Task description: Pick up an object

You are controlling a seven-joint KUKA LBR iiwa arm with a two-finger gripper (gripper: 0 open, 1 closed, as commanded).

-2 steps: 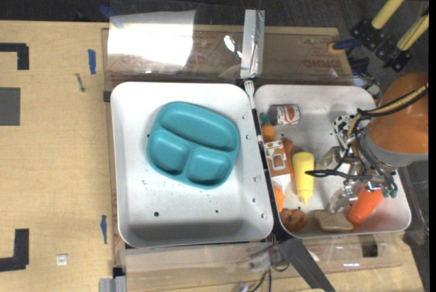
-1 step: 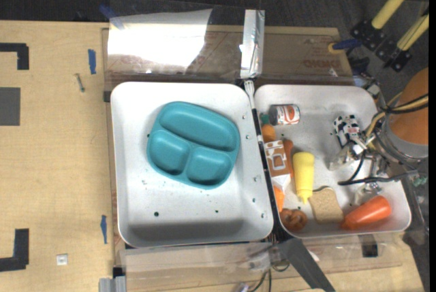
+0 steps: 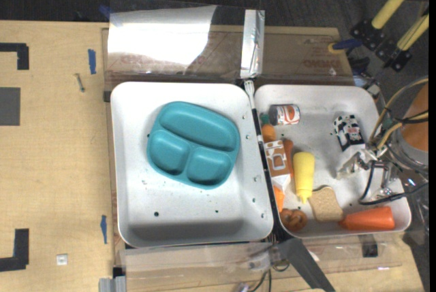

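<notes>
Over the right bin, where the toys lie close together for easy reach, the gripper hangs low by the black-and-white toy. Spread or pinching, I cannot tell.

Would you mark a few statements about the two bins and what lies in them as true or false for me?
1. The teal divided plate lies in the left bin. True.
2. The yellow bottle lies in the left bin. False: it lies in the right bin.
3. The orange carrot lies near the right bin's front edge. True.
4. The small can stands on the teal plate. False: it lies in the right bin's back left part.
5. The black-and-white toy lies in the right bin. True.
</notes>
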